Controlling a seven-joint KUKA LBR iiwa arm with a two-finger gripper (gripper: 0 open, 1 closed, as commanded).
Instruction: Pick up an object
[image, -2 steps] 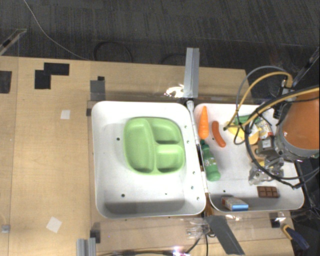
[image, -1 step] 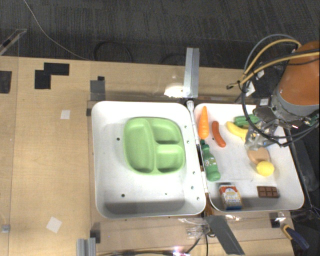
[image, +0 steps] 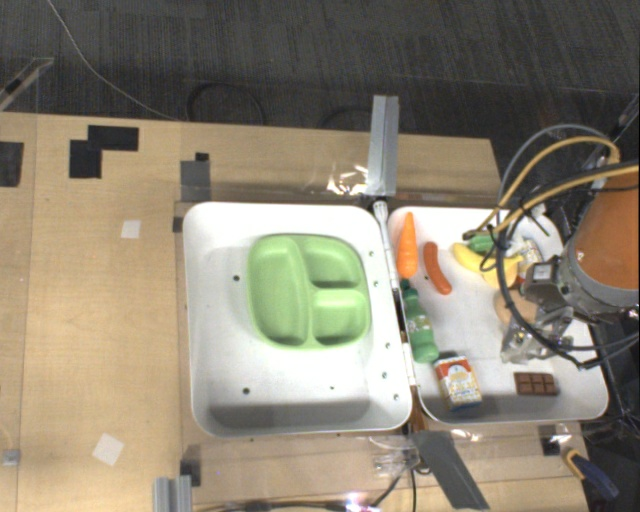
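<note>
Nearby, a chocolate bar (image: 535, 383) (brown) lies beside the gripper (image: 527, 340).

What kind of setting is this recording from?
Likely a robotics lab bench for pick-up trials: two white bins side by side, toy food such as a carrot and banana, and the cabled arm.

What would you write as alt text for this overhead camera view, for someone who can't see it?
A grey robot arm reaches from the right over the right white bin, its gripper low near a chocolate bar. That bin also holds a carrot, sausage, banana, green bottle and small carton. The left bin holds a green divided plate.
</note>
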